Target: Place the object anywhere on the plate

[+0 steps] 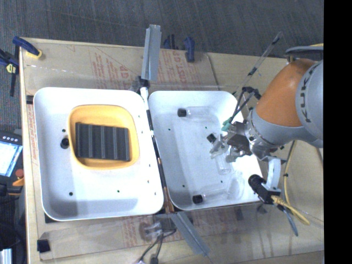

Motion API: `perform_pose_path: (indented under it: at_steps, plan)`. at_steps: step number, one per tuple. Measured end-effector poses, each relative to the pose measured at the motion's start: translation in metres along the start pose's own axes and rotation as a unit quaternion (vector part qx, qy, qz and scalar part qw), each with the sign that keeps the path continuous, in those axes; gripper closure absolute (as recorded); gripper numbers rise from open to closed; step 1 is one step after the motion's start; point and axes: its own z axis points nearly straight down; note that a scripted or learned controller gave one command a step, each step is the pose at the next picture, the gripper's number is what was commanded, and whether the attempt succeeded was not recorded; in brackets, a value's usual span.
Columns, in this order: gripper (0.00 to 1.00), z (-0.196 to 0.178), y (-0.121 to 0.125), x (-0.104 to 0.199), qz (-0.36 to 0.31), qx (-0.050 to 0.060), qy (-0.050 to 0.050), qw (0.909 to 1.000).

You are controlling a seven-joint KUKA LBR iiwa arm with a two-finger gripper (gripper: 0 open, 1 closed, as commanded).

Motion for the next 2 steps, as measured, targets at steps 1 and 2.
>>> perform_pose_path:
  at_steps: [1, 2]
  plan:
    - [1.00, -0.046, 0.022, 0.052, -0.087, -0.001, 0.000, 0.9962]
    - [1.00, -0.023, 0.029, 0.155, -0.094, 0.000, 0.000, 0.9956]
